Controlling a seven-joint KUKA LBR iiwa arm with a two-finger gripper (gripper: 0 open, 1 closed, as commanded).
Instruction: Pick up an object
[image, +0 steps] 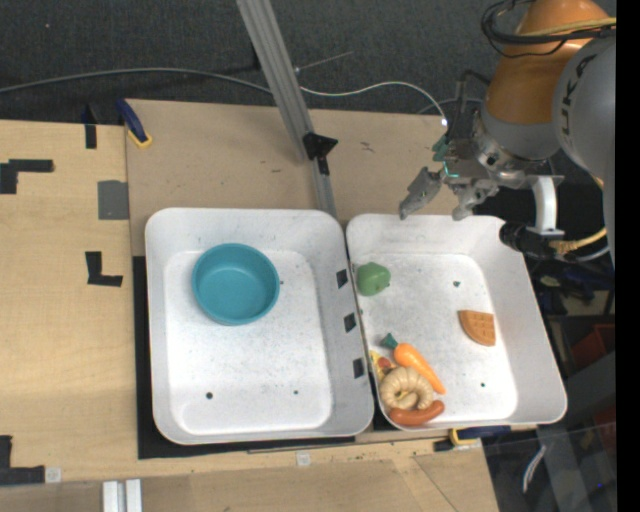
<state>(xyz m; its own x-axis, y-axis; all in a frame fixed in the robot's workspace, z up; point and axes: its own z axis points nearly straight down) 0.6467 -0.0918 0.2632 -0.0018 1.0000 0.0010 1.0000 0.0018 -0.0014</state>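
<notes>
Camera view: claw spread wide, holding nothing, at upper right of the frame above the right bin's rim; carrot and neighbours crowd the bin's lower corner, risking a glancing miss.

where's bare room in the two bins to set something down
Left white bin: the floor below and right of the round teal bowl. Right white bin: the middle, between green lump and orange wedge. Crowded: near-left corner, around the toy carrot.
</notes>
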